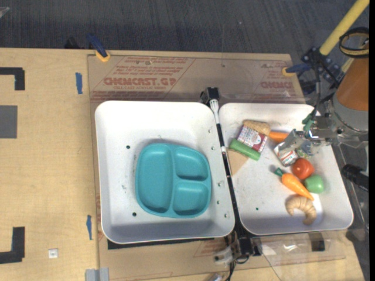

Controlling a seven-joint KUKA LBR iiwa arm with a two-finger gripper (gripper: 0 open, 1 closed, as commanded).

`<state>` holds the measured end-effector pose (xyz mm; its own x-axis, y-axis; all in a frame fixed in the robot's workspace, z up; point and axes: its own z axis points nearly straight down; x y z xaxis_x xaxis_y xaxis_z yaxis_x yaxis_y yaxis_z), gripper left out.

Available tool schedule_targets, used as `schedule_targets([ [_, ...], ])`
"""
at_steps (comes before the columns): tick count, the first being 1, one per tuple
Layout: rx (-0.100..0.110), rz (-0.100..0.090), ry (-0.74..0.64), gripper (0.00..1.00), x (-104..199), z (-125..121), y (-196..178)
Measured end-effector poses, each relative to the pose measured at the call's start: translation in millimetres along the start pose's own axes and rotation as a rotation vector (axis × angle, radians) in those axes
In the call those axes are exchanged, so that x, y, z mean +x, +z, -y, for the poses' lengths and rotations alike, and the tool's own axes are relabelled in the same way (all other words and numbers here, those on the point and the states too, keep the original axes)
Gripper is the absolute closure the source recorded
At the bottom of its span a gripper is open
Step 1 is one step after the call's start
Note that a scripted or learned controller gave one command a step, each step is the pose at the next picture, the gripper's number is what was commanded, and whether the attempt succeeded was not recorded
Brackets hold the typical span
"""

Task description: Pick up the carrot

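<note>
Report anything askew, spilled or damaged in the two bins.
Nothing looks spilled or damaged. The teal divided plate sits flat in the left bin. In the right bin, the carrot, tomato, croissant and small carton lie loosely clustered, an ordinary jumble.

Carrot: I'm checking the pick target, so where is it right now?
In the camera view, the carrot lies in the right bin, toward its right side, just below the tomato, left of a green fruit and above the croissant.

Red print reading "CHEMCAST GP" runs across the brown protective sheet (146, 75) behind the bins.
</note>
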<state>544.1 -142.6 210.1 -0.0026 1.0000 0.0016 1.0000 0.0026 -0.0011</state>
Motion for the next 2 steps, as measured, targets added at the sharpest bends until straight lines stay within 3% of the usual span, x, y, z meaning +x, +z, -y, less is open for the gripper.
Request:
schedule_targets([
  [1, -0.009, 0.004, 0.018, 0.0, -13.6, 39.3, 113.9],
  [2, -0.008, 0.003, 0.018, 1.0, -12.8, 39.6, 106.2],
])
